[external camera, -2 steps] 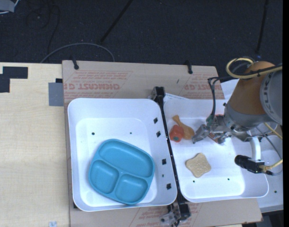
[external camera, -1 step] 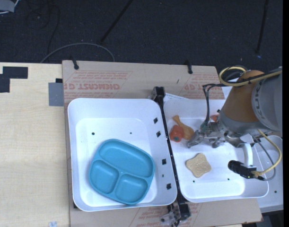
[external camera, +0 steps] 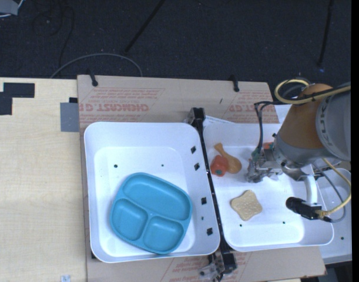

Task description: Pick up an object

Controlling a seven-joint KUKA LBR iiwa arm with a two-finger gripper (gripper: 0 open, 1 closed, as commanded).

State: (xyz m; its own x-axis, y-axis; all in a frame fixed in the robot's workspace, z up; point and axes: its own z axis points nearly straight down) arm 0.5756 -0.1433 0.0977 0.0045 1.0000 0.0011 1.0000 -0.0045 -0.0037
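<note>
In the right bin [external camera: 273, 234] lie an orange toy chicken drumstick [external camera: 225, 161] near the left wall and a tan slice of toast [external camera: 246, 205] in the middle. My gripper [external camera: 257, 171] hangs low over the bin floor, just right of the drumstick and above the toast. Nothing shows between its fingers. The grey arm with its orange band reaches in from the right.
The left bin [external camera: 108, 143] holds a blue three-compartment plate [external camera: 150, 212]. A black divider strip runs between the two bins. Cardboard lies under both bins, with a wooden bench surface to the left.
</note>
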